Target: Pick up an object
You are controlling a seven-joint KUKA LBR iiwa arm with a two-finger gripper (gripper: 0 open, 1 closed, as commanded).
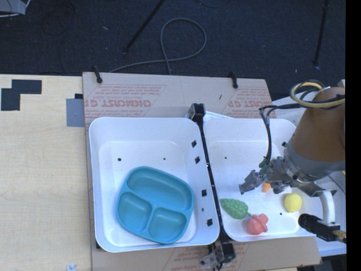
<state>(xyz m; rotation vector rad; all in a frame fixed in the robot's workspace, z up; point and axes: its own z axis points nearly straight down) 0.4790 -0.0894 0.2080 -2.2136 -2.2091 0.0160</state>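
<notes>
So when we looked at this one, the claw [256,180] was down low inside the right bin [237,140], coming in from the arm [318,134] on the right. We honestly couldn't tell how it was set, the tip was just a dark blur against the white.

The pickable stuff all sat at the near end of that same bin: a green toy [234,208], a red toy [257,224] just beside it, a yellow ball [293,202] further right, and a tiny orange bit [266,187] right next to the claw. The left bin [107,145] had a blue divided plate [155,204] in it.

What worried us: the claw sat between things rather than over any one of them, so it could easily close on air. The ball looked likely to roll off if nudged. The green and red toys were close enough that going for one could shove the other. The orange bit seemed too small to grab.
</notes>
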